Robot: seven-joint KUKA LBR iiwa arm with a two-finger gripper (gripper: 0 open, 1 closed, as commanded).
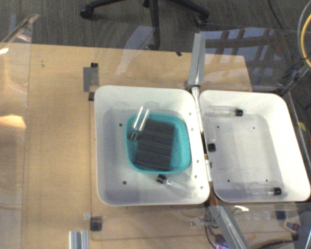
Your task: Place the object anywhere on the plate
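One clear tube [139, 122] is seen lying on the teal plate [184, 154], left of centre; placement judged done. End effector state cannot be told.

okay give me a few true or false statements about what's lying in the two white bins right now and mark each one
1. A teal plate sits in the left bin. True.
2. A clear tube rests on the plate's upper left edge. True.
3. The right bin holds the plate. False: it holds clear tubes, one near its top and one near its bottom.
4. The tube below the plate lies on the plate. False: it lies on the bin floor.
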